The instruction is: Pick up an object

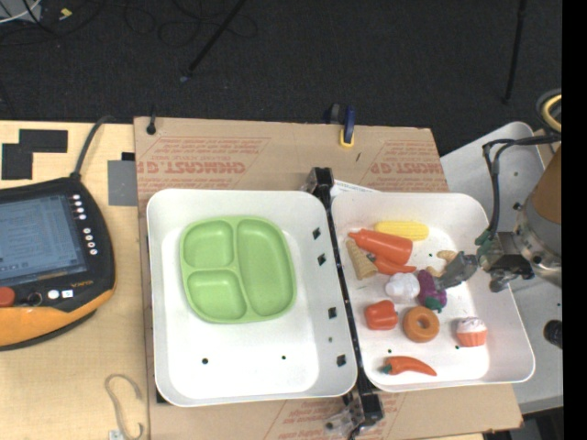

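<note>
**Meanwhile, at the right bin: gripper low beside the toy food**

Meanwhile the gripper (pixel 456 271) reached in from the right and hung low over the right bin (pixel 509 337), its tip just beside a purple toy (pixel 431 289). Whether the tool stood wide, narrow, or closed on anything could not be told from this slanted view.

The objects for picking all lay in that right bin. A yellow corn cob (pixel 402 230) sat near the far wall, with an orange carrot (pixel 383 244) just in front of it. A white piece (pixel 401 289) touched the purple toy. Nearer the front lay a red pepper (pixel 381 315), a brown doughnut (pixel 422 324), a small red-and-white cupcake (pixel 470 332) and a red chilli (pixel 409 367).

The left bin (pixel 174 356) held a green divided plate (pixel 238 269). Both bins rested on brown cardboard (pixel 275 154), and a control pendant (pixel 50 255) lay at the far left of the bench.
</note>
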